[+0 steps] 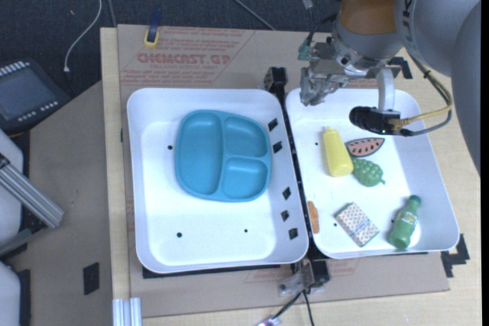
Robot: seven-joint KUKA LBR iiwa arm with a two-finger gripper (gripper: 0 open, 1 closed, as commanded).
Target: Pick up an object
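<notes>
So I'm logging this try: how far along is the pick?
Nothing looks picked yet: the yellow bottle, watermelon slice, green bottle and patterned box all lie in the right bin. The end effector hangs over that bin's far left corner. Descent, grasp and lift remain.

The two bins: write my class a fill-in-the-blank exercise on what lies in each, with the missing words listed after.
1. The blue plate lies in the ____ bin.
2. The yellow bottle lies beside a slice of ____.
3. The bottle near the right bin's front corner is coloured ____.
4. The gripper hangs over the ____ bin.

Missing words: left; watermelon; green; right
</notes>
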